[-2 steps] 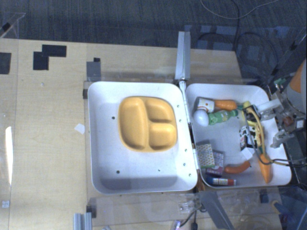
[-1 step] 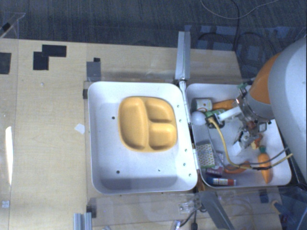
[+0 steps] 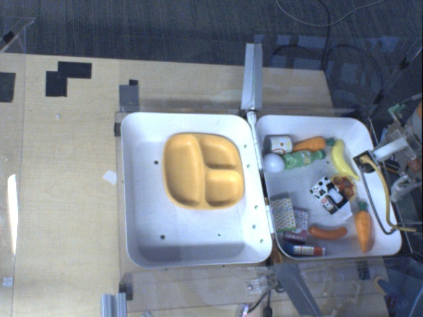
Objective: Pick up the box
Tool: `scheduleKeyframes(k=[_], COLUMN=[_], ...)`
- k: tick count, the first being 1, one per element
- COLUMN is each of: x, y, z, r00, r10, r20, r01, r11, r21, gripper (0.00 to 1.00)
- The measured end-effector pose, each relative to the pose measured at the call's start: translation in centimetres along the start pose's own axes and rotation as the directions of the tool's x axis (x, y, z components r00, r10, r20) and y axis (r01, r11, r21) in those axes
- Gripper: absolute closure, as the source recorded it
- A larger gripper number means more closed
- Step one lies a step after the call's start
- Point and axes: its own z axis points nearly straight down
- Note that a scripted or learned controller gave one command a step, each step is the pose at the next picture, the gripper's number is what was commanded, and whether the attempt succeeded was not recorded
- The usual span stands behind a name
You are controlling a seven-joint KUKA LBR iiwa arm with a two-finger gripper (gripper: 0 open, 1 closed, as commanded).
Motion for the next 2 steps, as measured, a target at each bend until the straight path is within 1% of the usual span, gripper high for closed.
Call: scheduleKeyframes(k=[1, 2], x=[0.2, 2.1], y=[-0.1, -4.6], z=[-1.1, 8.9], r00=[1.0, 0.991], r10=[-0.009, 0.132], r20=[-0.002, -0.019], r01=[0.009, -0.133], r11=[1.0, 0.991], r21=[0.0, -0.009], gripper=[1.0, 1.0])
